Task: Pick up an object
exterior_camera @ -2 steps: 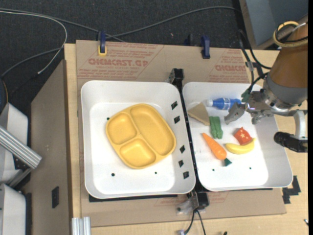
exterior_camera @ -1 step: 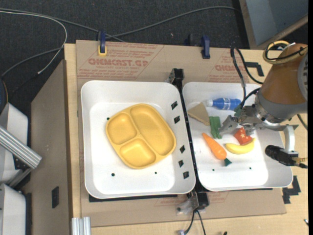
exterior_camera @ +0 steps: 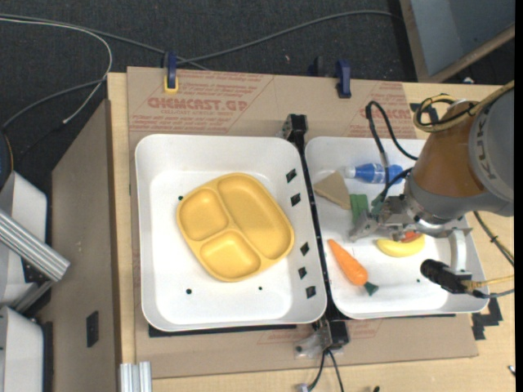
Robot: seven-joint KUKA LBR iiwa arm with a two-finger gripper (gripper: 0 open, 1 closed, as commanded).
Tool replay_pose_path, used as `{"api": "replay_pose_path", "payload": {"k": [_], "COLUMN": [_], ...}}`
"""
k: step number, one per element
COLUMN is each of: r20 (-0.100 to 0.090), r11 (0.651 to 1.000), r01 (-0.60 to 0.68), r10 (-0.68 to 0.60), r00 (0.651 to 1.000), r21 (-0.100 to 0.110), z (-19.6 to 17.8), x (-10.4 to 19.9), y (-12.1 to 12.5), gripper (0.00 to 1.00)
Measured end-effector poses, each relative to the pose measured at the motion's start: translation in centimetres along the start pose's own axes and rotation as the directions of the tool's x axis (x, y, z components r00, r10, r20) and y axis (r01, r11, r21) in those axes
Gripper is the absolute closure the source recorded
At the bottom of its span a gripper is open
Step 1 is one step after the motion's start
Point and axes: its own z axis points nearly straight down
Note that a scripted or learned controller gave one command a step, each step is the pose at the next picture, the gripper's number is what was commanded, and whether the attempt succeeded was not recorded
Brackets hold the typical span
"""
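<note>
- Cardboard (exterior_camera: 245, 104) with red print covers the bench, pinned at its far edge by a yellow clamp (exterior_camera: 170, 76) and a blue clamp (exterior_camera: 344, 78). Dark carpet (exterior_camera: 204, 15) lies beyond, with a pale cable (exterior_camera: 82, 39) looping across it.
- Two white bins sit side by side on it. The left bin (exterior_camera: 155, 219) holds a yellow divided plate (exterior_camera: 235, 225). The right bin (exterior_camera: 392, 300) holds everything I could pick.
- My gripper (exterior_camera: 377, 223) hangs low over the middle of the right bin, between the green block (exterior_camera: 359, 207) and the banana (exterior_camera: 400, 246). My own wrist covers the jaws, so I cannot tell whether they are spread or pressed together.
- The crowding worries me. Block and banana lie so near my tip that closing could catch one by its edge and squirt it aside.
- The banana is curved and smooth, and I judge it would roll out of an off-centre pinch.
- The carrot (exterior_camera: 348, 264) lies near, towards the left bin. A sweep that way could knock it against the bin wall.
- The blue and white bottle (exterior_camera: 374, 172) and the tan wedge (exterior_camera: 331, 190) lie further back, less likely to be disturbed.
</note>
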Motion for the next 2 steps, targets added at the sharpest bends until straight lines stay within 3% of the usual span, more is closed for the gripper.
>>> {"api": "replay_pose_path", "payload": {"k": [1, 2], "r20": [0.002, 0.004], "r11": [1.0, 1.0], "r01": [-0.001, 0.0], "r10": [0.001, 0.0], "r00": [1.0, 1.0], "r21": [-0.008, -0.012], "z": [-1.4, -5.9], "x": [0.0, -0.2], "y": [0.2, -0.3], "gripper": [1.0, 1.0]}}
